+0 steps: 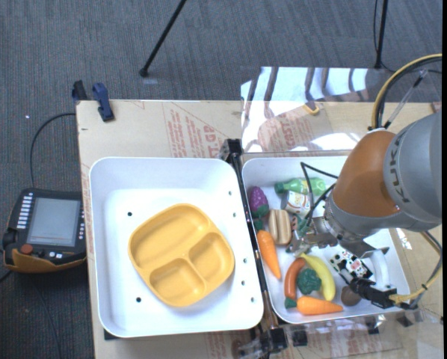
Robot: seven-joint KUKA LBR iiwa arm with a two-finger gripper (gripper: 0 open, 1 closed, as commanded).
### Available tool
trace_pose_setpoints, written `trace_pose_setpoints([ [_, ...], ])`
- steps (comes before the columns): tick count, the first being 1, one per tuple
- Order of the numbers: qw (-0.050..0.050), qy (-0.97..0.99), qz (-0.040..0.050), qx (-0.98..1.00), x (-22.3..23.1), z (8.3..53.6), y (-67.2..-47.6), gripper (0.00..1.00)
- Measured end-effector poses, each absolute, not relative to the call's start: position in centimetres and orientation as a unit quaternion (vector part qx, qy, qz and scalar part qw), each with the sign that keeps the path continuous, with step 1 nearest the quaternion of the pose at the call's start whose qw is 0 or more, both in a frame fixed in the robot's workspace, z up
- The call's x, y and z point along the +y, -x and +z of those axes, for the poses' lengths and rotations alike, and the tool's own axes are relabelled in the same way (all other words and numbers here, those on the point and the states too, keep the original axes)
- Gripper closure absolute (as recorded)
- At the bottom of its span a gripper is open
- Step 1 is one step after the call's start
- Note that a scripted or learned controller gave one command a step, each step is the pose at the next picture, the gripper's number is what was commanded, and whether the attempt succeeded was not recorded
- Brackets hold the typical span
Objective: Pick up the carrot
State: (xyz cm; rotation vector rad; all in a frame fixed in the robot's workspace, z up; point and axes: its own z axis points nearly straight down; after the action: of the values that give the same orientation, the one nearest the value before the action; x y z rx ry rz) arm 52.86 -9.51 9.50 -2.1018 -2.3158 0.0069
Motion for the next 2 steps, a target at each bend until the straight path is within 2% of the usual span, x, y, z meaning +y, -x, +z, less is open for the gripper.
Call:
trace_pose_setpoints([
  [1, 0.006, 0.693, 0.0022, -0.721, -8.54, 8.54, -49.31, 1.0],
  [2, 0.005, 0.694, 0.0019, -0.72, -8.53, 8.56, -49.36, 0.0],
])
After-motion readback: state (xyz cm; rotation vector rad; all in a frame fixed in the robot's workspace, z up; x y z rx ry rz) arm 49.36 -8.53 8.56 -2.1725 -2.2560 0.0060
